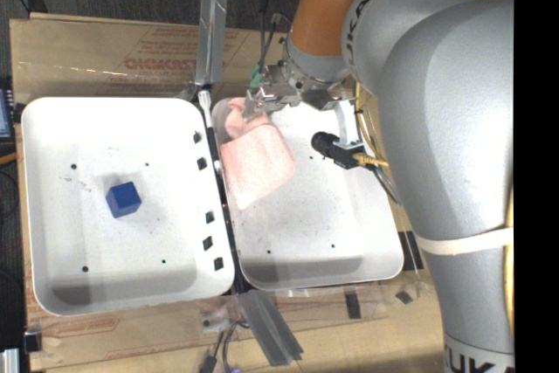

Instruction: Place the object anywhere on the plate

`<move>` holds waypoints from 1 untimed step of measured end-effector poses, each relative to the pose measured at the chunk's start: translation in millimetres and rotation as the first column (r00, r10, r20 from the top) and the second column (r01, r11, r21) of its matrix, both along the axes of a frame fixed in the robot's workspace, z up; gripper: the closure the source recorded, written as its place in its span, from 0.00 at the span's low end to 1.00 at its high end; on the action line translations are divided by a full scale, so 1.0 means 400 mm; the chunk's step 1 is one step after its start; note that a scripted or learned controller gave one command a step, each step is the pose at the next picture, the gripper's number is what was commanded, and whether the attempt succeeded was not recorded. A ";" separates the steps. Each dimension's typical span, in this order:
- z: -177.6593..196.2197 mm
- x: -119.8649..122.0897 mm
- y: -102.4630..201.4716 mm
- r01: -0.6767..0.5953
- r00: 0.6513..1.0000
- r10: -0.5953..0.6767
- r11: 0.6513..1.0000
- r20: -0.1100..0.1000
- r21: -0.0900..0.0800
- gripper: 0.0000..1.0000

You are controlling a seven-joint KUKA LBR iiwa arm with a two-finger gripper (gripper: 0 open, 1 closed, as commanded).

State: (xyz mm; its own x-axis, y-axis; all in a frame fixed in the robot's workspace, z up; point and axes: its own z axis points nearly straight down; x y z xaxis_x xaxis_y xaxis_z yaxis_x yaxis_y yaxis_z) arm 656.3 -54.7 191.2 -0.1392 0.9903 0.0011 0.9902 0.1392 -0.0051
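A small blue cube [123,198] lies on the floor of the left bin [52,127], left of its middle. A pink plate [256,160] rests in the right bin [367,249] against its left wall, and it looks tilted. My gripper [260,100] hangs over the plate's far end, at the right bin's far left corner. It is far from the cube, and whether it touches the plate is unclear. The wrist hides part of the plate's far edge.
The grey arm [437,100] covers the right bin's right side and far edge. A black cable connector [336,148] hangs over the right bin. A ridge with black clips [212,188] divides the two bins. A grey metal post [210,39] stands behind them.
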 end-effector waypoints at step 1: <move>0.101 0.000 0.003 -0.009 1.000 0.009 1.000 0.003 0.000 1.00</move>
State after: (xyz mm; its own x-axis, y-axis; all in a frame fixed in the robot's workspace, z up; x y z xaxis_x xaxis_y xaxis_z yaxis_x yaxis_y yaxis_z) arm 656.5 -53.5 231.6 -0.1482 0.9890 0.0004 0.9889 0.1482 -0.0023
